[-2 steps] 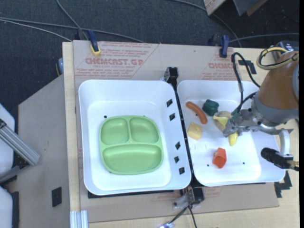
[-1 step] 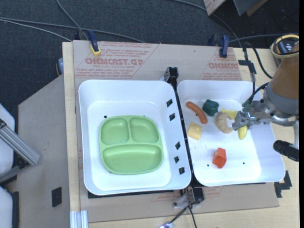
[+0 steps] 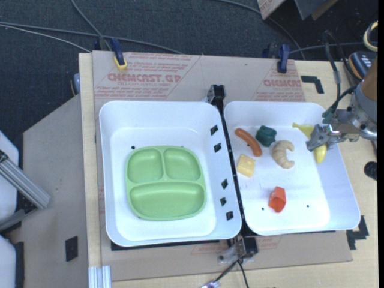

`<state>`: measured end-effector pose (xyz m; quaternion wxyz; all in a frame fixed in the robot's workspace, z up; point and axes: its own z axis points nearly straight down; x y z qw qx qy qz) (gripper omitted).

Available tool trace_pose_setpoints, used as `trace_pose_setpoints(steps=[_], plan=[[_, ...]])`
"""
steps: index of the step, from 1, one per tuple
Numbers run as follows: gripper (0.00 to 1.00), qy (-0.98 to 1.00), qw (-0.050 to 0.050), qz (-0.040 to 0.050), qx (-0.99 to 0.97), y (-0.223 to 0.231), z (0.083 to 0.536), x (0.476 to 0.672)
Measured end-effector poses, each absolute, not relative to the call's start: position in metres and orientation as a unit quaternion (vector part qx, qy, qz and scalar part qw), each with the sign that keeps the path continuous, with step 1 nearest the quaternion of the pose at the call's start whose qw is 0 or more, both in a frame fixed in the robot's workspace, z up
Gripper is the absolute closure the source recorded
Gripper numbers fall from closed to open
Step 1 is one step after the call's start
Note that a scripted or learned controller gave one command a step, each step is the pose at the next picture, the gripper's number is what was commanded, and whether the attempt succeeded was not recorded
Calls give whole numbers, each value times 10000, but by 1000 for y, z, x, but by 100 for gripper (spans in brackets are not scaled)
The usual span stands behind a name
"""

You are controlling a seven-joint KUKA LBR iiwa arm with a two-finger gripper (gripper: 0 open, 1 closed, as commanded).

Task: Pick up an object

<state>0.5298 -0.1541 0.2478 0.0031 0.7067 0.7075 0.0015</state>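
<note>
The right bin [image 3: 336,218] holds several toy foods. A red-orange sausage [image 3: 248,141] lies beside a dark green pepper [image 3: 266,135] and a tan croissant [image 3: 283,153]. A yellow cheese wedge [image 3: 245,165] and a red pepper [image 3: 276,199] lie nearer the front. At the bin's right side is a yellow banana [image 3: 302,128]. My gripper [image 3: 320,139] hangs directly over the banana's middle and hides it, so yellow shows on both sides of it. I cannot tell whether it touches the banana.
A green divided plate [image 3: 165,182] lies in the left bin [image 3: 114,161]. A black divider with clips [image 3: 223,155] runs between the bins. Cables and the arm's wrist [image 3: 366,110] crowd the right edge, and clamps [image 3: 119,57] sit at the bench's back.
</note>
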Motion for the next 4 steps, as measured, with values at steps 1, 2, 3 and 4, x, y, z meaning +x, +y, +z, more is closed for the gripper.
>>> trace_pose_setpoints(steps=[1,2,3,4], plan=[[100,7087,-19,0,7055,-104,236,535],[100,7087,-23,-4,7055,-58,226,536],[100,7093,-28,-4,7049,0,216,535],[100,7095,-6,13,7047,53,230,531]])
